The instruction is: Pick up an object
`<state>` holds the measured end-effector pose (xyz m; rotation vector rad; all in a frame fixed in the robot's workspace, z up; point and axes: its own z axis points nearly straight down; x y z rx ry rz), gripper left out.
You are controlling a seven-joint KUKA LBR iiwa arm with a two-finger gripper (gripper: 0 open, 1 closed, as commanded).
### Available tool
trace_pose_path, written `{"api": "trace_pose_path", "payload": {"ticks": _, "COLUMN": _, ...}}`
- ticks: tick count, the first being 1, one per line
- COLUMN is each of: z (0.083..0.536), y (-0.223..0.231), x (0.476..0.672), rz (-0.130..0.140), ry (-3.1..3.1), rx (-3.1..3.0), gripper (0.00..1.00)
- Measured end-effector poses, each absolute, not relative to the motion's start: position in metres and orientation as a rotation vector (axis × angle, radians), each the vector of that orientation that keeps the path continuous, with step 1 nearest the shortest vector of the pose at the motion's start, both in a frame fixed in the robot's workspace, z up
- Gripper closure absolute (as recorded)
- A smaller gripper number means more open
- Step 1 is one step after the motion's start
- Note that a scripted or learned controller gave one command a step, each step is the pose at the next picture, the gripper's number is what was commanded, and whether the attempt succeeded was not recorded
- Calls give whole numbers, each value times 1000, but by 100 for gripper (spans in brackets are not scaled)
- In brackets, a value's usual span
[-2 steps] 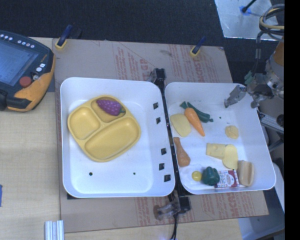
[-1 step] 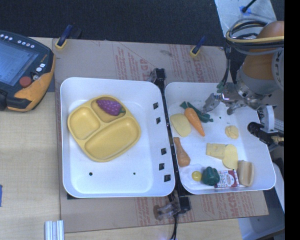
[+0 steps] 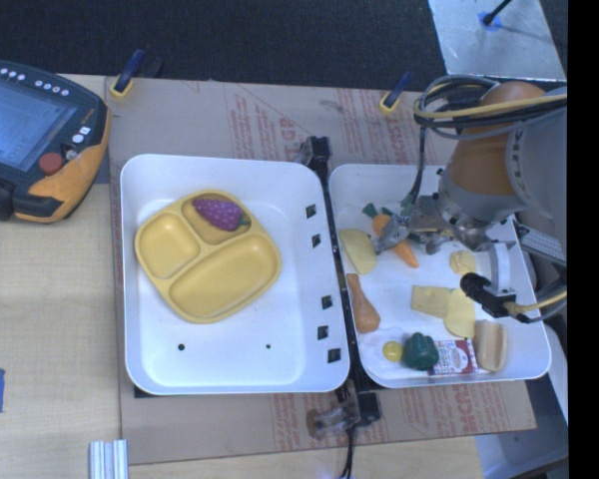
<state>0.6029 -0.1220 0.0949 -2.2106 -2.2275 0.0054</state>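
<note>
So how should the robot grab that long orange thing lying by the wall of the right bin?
Grip the long orange sausage-shaped piece across its narrow middle, coming straight down. It lies flat, and its free side faces the bin's open floor.

Two white bins: the left bin (image 3: 150, 357) and the right bin (image 3: 374, 367); one yellow divided plate (image 3: 205, 277); one bunch of purple grapes (image 3: 219, 213); one green pepper (image 3: 419, 350); one control pendant (image 3: 35, 138); two yellow-and-blue clamps (image 3: 126, 73), (image 3: 394, 94).
</note>
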Motion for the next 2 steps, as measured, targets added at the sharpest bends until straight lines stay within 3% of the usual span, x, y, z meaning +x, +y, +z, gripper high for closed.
{"api": "trace_pose_path", "payload": {"ticks": 1, "z": 91, "y": -128, "x": 491, "rz": 12, "ry": -2214, "rx": -2211, "gripper": 0}}
{"api": "trace_pose_path", "payload": {"ticks": 2, "z": 155, "y": -147, "x": 568, "rz": 0, "ry": -2228, "rx": -2218, "gripper": 0}}
